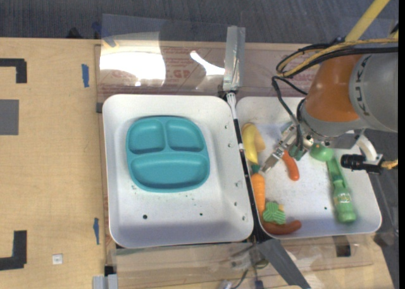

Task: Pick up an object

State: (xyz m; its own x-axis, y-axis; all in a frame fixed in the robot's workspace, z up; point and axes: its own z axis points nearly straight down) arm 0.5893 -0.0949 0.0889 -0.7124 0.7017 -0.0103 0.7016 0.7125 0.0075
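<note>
Crowding fingers [283,152]: banana [251,141], carrot [258,191], bottle [340,191]

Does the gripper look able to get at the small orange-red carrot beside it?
Probably yes: the gripper hangs just left of the small orange-red carrot, which lies alone on the bare floor of the right bin.

Two white bins sit side by side. The left bin [120,174] holds a teal divided plate [168,153]. In the right bin [367,215], the gripper [280,152] hangs beside a banana [251,142]; a carrot [259,193] lies at its 7 o'clock, a green bottle [342,193] at 4 o'clock.
</note>
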